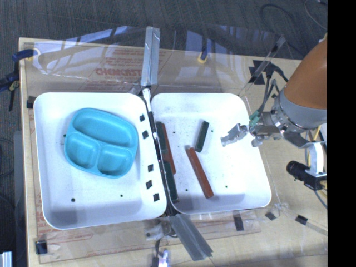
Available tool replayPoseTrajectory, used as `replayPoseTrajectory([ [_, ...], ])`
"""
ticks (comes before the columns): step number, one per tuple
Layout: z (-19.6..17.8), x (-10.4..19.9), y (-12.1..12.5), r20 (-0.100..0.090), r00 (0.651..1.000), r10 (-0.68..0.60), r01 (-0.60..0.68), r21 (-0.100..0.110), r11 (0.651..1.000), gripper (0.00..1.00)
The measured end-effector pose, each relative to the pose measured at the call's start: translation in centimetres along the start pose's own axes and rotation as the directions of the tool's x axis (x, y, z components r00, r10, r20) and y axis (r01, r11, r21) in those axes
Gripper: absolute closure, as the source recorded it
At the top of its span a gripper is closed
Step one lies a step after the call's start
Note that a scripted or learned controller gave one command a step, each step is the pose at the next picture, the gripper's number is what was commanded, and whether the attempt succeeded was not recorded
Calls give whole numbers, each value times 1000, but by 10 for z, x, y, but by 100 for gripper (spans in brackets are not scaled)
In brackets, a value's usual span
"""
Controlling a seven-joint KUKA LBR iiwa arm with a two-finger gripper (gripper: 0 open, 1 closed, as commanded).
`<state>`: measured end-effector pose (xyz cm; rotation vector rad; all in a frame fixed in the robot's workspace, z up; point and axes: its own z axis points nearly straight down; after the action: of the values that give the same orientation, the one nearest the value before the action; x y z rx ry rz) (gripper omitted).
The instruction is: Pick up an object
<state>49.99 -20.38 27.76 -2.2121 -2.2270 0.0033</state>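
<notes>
And here is the gripper, hanging over the right side of the right bin, its grey tip pointing left toward the middle of the tray, nothing showing between its fingers; how far apart they are standing I cannot tell from this slanted angle. Behind it the arm is reaching in from the right, orange band glowing above the wrist. Just left of the tip, the dark green bar is lying almost upright in the picture, slim and short, apart from everything else, which looks like why the tool is sitting on this side: it is the closest open target. Nearer to us, the reddish-brown stick is slanting from upper left to lower right, longer, flat, also with free floor around it. Further left, another brown strip and a long dark strip are lying tight along the divider wall, awkward for fingers to straddle, I would judge. Over in the left bin, the blue divided plate is resting alone, three compartments, wide and smooth, a poor fit for a small pinch.
</notes>
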Motion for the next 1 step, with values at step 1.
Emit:
replayPoseTrajectory([
  [1,157,-6,-1,-1,990,142,-142,1,990,0],
])
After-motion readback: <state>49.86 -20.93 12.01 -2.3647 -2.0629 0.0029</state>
